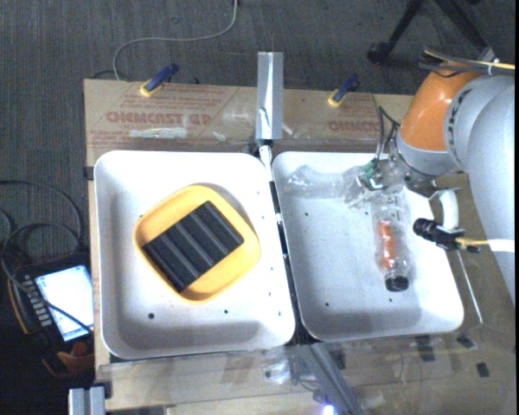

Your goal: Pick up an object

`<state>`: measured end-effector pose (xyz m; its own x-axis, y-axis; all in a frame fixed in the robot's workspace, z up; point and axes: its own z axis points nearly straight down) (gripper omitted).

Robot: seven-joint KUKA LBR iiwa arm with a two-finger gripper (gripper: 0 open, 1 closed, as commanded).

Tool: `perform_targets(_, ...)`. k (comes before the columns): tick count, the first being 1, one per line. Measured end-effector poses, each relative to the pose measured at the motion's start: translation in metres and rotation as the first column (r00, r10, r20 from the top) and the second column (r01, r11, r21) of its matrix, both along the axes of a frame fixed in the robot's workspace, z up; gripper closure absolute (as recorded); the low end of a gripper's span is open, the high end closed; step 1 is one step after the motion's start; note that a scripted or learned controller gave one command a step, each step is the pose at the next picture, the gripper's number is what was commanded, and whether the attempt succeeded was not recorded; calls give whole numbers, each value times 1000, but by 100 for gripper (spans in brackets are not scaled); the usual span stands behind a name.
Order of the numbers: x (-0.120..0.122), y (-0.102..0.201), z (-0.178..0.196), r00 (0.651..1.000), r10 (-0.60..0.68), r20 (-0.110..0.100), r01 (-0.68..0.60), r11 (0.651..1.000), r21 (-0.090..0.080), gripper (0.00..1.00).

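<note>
**Arm over the right bin, grip unclear**

From my seat at the remote station, the far left of the view shows a small tablet-like device (62, 303) lying on the dark floor with black cables (22, 223) looped around it, well away from the arm.

Next comes the left bin (121, 318). A yellow tray with a black ribbed insert (198, 241) lies in its middle, turned at an angle. It sits a full bin's width to the left of the gripper and nothing touches it.

Behind both bins I see a cardboard sheet (169, 119) with two blue-and-yellow clamps (157, 79) on its far edge, and a metal bar (269, 98) standing where the bins meet.

The right bin (346, 309) holds the rest. A crumpled piece of clear plastic (316, 181) lies near its back wall, just left of the gripper. A clear tube with an orange filling and a dark cap (390, 247) lies lengthwise, its upper end right under the gripper and its capped end pointing toward the front of the bin.

The gripper (383, 173) hangs over the bin's back right corner, below the arm's orange band. I cannot tell how far the jaws stand apart, nor whether they have hold of anything; clutter and wiring hide them.
</note>
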<state>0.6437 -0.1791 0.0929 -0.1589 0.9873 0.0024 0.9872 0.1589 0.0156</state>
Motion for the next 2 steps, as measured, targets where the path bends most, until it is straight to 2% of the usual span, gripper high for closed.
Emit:
perform_targets(1,-84,-2,30,970,241,-15,-241,970,-6,0)
perform_targets(2,-74,-14,0,988,154,-10,-154,988,23,0)
